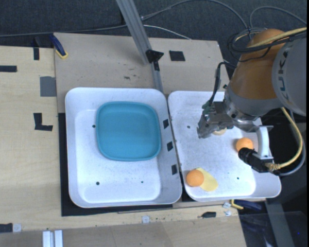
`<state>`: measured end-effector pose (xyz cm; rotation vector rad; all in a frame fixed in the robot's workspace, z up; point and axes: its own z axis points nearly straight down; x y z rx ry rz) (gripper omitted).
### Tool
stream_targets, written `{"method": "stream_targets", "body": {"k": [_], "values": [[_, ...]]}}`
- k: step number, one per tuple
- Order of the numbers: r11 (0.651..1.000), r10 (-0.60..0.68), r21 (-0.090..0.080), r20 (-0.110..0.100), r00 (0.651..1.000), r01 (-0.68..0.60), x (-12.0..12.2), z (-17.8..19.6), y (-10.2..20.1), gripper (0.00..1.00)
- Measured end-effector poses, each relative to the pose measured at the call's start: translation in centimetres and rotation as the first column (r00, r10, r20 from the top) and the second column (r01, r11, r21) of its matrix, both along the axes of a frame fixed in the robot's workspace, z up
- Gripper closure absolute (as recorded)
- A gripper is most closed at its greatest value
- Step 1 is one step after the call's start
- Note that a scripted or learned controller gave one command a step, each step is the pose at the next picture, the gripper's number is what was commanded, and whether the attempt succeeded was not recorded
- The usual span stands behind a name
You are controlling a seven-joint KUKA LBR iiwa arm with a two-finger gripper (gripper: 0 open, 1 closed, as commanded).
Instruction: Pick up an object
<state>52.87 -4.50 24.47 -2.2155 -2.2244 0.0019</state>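
Wooden desk (20, 138) carries two white bins side by side. Left bin (82, 189) holds a big teal plate (127, 130), lying flat, centre-ish. Right bin (188, 112): grey arm (262, 81) w/ orange band reaches in from right, claw (208, 127) low over bin's upper middle; can't tell its state. One orange ball (195, 177) near front, touching a pale yellow piece (209, 181); 2nd orange ball (244, 144) at right, just beside the arm.

Desk (20, 153), pale wood-grain top with black tape marks (a tan board laid across its middle), bearing two shallow white bins side by side: left bin (77, 189) and right bin (188, 107), their inner rims touching.
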Motion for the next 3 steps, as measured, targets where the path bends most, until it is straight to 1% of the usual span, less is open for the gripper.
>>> {"method": "stream_targets", "body": {"k": [1,2,3], "values": [[1.0,0.0,0.0,0.001,1.0,0.0,0.0,-0.8,4.3,1.0],[1.0,0.001,0.0,0.002,1.0,-0.001,-1.2,-0.4,9.9,1.0],[1.0,0.0,-0.001,0.001,1.0,0.0,-2.0,-1.6,14.2,1.0]]}}
